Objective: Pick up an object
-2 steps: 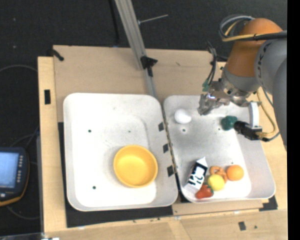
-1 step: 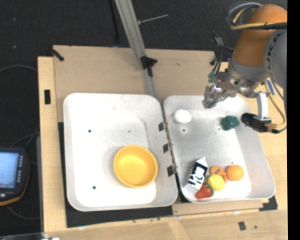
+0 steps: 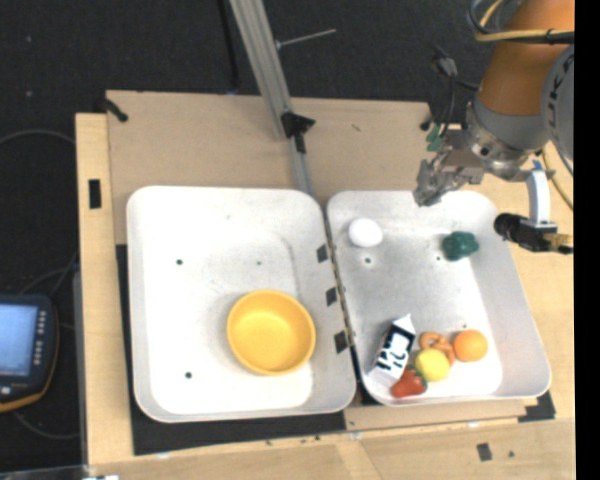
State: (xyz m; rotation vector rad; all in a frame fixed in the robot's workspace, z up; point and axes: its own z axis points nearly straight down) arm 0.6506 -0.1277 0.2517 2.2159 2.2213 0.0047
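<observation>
My gripper (image 3: 432,190) hangs over the far edge of the right bin (image 3: 420,268), with nothing visible between its fingers. A dark green lump (image 3: 460,245) lies just below and to the right of it. A white ball (image 3: 365,233) sits at the bin's far left. In the near corner lies a cluster: a black and white carton (image 3: 393,349), an orange ball (image 3: 470,345), a yellow fruit (image 3: 433,365), a red piece (image 3: 409,385) and a small orange piece (image 3: 432,341). A yellow bowl (image 3: 271,330) stands in the left bin (image 3: 190,258).
A metal pole (image 3: 270,68) slants up from between the bins at the back. A handheld screen (image 3: 15,353) lies off the bench at the left. The middle of the right bin is bare white floor.
</observation>
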